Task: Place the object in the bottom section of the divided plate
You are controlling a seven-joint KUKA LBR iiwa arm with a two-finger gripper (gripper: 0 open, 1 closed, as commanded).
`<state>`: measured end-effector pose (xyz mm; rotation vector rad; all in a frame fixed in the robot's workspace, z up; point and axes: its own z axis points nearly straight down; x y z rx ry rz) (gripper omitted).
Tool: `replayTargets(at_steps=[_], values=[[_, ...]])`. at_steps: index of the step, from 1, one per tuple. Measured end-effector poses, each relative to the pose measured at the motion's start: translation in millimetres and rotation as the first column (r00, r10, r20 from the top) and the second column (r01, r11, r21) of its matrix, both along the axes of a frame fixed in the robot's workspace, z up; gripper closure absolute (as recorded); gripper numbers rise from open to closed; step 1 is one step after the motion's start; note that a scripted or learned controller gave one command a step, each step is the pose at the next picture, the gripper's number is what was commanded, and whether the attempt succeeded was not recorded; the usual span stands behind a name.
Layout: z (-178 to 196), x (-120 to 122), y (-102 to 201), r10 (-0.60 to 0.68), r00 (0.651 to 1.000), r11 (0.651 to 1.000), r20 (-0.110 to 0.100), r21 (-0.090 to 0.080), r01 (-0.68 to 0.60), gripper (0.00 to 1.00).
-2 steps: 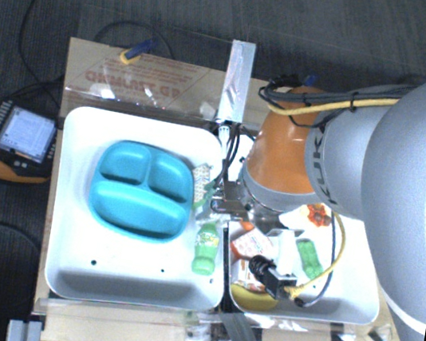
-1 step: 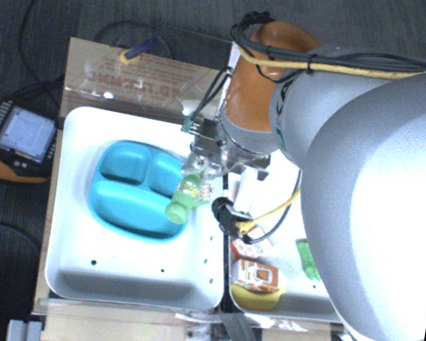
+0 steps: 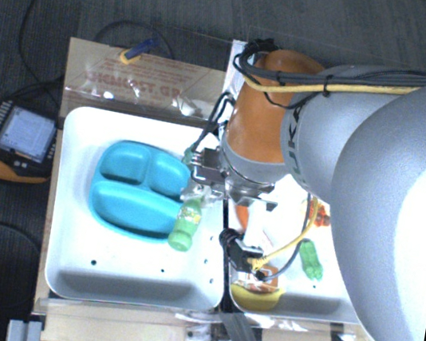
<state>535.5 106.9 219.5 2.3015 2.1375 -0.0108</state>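
A blue divided plate [image 3: 136, 187] lies in the left bin [image 3: 68, 263], with two small sections at the far side and one long section along its near side. A light green bottle-shaped object [image 3: 184, 228] sits at the plate's right near corner, partly overlapping the rim of the long section. My gripper [image 3: 195, 195] is directly above the object's upper end, at the plate's right edge. The wrist hides where gripper and object meet, so I cannot tell whether the object is held.
The right bin [image 3: 319, 309] holds a dark green item [image 3: 310, 259], an orange item [image 3: 242, 212] and a yellow piece [image 3: 257, 296] under the arm. A divider wall [image 3: 219, 276] separates the bins. A plastic bag on cardboard [image 3: 143, 81] lies behind the left bin.
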Motion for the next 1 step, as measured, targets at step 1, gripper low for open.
replayTargets(at_steps=[1], values=[[9.7,38.2,46.9,0.013,1.0,1.0,0.0,0.0,-0.013,1.0]])
